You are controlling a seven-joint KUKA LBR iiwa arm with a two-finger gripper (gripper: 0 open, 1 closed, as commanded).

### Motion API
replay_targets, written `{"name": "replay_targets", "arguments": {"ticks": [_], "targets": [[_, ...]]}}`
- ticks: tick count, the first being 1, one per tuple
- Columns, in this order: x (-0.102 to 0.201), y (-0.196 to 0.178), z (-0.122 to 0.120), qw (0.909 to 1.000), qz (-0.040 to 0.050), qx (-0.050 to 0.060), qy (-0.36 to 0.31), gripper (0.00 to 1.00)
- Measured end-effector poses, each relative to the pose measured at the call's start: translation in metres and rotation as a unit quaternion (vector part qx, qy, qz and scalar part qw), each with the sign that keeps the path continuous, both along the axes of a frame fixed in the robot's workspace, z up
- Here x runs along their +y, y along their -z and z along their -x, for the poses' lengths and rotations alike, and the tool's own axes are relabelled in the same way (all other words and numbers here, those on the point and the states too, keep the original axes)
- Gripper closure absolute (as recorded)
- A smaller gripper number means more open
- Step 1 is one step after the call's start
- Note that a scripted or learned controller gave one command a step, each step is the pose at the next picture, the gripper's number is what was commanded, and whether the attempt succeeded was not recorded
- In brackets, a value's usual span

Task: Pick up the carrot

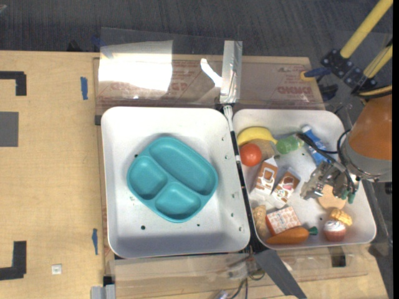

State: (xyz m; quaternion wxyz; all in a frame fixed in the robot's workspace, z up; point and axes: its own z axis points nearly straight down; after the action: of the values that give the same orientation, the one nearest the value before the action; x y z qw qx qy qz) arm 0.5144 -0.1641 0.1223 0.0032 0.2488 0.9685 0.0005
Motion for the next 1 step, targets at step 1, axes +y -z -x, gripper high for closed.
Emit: {"name": "replay_targets", "arguments": {"ticks": [1], "targets": [[-0.0038, -0.0356, 0.0336, 0.9847, -0.0008, 0.001, 0.174, 1.0]]}}
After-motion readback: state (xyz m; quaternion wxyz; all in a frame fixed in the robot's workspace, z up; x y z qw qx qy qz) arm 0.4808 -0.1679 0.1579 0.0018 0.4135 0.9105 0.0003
